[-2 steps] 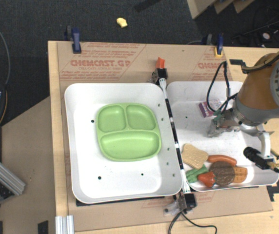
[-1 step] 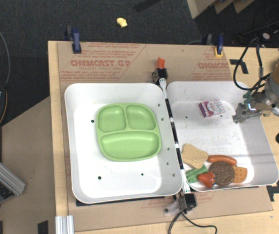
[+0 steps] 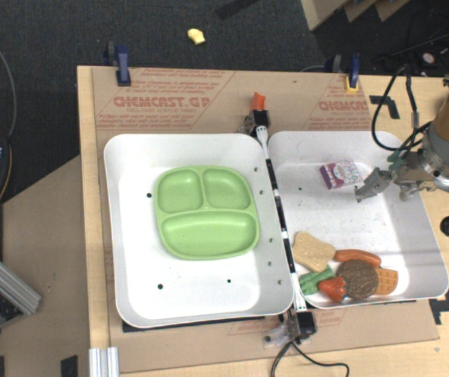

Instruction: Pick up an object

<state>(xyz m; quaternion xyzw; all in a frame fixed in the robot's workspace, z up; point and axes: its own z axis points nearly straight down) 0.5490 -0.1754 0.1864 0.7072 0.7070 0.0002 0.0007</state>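
Camera view: two shallow white bins on the counter (image 3: 169,93). Left white bin (image 3: 130,234) holds one green three-compartment plastic plate (image 3: 206,212). Right white bin (image 3: 413,234) holds one small purple-and-white packet (image 3: 341,173) near its far wall, and a heap of toy food at its near edge: one tan bread slice (image 3: 312,250), one orange sausage (image 3: 356,256), one brown round patty (image 3: 359,278), one red piece (image 3: 332,288), one green piece (image 3: 315,278), one orange waffle-like piece (image 3: 387,281). Gripper (image 3: 385,183) sits over the right bin, just beside the packet; fingers spread apart, nothing between them. Judgement: no pick made yet; descent, closing and lift all remain.
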